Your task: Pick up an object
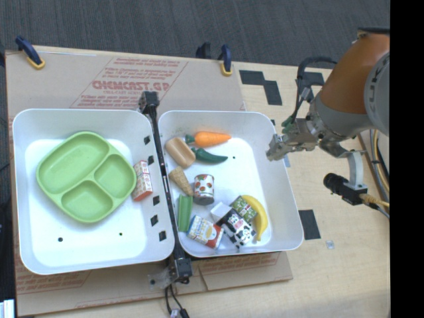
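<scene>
The jaws (277, 148) hang at the right rim of the right bin (286, 197), at the end of the grey arm (344, 101) with its orange band, and whether they stand open or closed cannot be told from this slanted view; nothing shows between them. Just left of the jaws, inside that bin, lie a carrot (212, 138) and, below it, a dark green pepper (211, 155), with a tan bread roll (179, 152) further left. Lower and left of the jaws sit a small can (204, 188), a cone-shaped tan piece (180, 181) and a green stick (185, 212). Toward the bin's near edge, below the jaws, a banana (258, 214) curves beside a black-and-white carton (237, 230), and a small colourful box (203, 231) lies left of that. Far left of the jaws, the left bin (40, 244) holds a green divided plate (86, 176) and a small packet (142, 181) beside it. Both bins rest on cardboard (132, 78) over the tabletop (331, 244).
</scene>
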